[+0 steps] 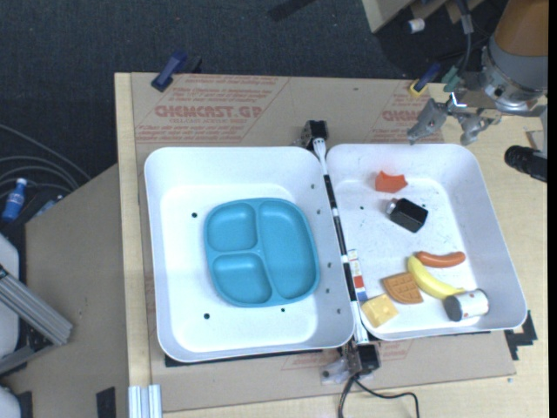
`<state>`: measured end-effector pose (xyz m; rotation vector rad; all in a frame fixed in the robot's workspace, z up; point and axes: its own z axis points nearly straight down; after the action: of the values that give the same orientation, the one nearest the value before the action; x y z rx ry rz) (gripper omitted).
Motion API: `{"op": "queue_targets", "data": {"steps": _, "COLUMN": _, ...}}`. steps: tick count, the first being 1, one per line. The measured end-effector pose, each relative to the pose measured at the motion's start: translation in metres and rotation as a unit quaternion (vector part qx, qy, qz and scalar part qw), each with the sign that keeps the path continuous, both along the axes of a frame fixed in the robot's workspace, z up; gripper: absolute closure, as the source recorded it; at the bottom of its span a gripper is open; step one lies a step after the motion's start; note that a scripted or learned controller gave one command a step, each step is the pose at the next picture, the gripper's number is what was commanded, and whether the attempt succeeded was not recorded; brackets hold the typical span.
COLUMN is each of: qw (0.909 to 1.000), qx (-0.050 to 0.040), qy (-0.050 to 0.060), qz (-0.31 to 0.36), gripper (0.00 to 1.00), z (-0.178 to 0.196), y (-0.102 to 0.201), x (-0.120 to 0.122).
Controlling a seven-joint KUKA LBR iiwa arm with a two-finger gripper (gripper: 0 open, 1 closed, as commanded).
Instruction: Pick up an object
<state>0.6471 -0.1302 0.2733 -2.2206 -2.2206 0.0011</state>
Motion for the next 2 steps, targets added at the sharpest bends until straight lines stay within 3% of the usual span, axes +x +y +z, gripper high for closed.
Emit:
{"op": "queue_targets", "data": {"steps": 1, "qw": 1.0000, "qx": 0.0000, "qy": 0.001, "qz": 0.000, "gripper": 0.00, "z": -0.141, "y": -0.061, "x": 0.001}}
{"op": "queue_targets", "data": {"steps": 2, "qw": 1.0000, "qx": 0.0003, "qy": 0.000, "qz": 0.000, "gripper": 0.00, "z": -0.189, "y": -0.047, "x": 0.019}}
